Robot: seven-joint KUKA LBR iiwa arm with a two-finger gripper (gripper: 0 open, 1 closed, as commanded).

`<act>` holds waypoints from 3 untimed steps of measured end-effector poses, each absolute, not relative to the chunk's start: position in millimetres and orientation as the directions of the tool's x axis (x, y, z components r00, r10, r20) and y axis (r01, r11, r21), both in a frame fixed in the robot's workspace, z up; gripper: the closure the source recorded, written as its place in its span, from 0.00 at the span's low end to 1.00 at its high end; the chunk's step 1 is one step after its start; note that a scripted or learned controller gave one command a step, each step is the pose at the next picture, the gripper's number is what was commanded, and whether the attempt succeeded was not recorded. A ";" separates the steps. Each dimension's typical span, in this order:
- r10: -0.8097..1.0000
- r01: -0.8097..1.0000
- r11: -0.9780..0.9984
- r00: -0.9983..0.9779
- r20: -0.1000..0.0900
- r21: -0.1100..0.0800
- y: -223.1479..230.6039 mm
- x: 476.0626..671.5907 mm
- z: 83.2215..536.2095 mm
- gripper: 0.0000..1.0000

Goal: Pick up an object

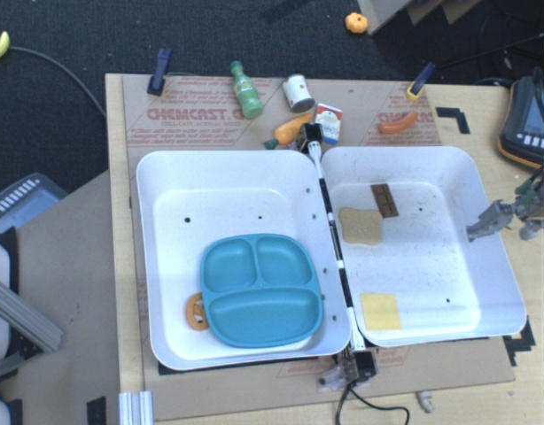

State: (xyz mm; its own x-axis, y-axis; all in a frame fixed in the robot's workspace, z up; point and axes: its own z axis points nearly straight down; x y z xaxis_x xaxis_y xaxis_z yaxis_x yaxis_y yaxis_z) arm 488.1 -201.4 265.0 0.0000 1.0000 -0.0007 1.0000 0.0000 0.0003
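Two shallow white bins sit side by side on the bench; in the left bin (166,193) a blue plastic divided plate (259,289) lies toward the near edge, with a small brown pretzel-shaped piece (196,312) touching its left rim; in the right bin (485,237) a flat yellow square (380,311) rests by the near left corner; farther in, a tan slice like toast (361,226) lies beside the dividing wall, and a dark brown bar (384,199) sits just beyond it, touching its far corner; the grey two-finger gripper (485,224) hangs over the right rim of that bin, apart from all three pieces, and whether it is clenched or released cannot be told; nothing shows between its tips; along the far edge of the bench lie a green plastic bottle (246,90), a small white can (298,91), an orange carrot-like toy (294,129), a little white and red carton (328,122) and an orange sausage-shaped toy (399,124); blue clamps (159,71) grip the far edge.
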 end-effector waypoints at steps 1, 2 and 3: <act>1.000 1.000 0.001 -0.001 0.001 -0.001 -209.5 536.5 178.2 0.00; 1.000 1.000 0.002 -0.002 0.001 0.000 -164.6 606.2 109.6 0.00; 1.000 1.000 0.001 -0.001 -0.001 0.001 -110.9 647.8 84.7 0.00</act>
State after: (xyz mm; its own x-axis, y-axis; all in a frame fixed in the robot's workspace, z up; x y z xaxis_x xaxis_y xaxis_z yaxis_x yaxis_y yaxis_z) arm 647.8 -110.9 84.7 -0.0011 1.0000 -0.0006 1.0000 0.0011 0.0014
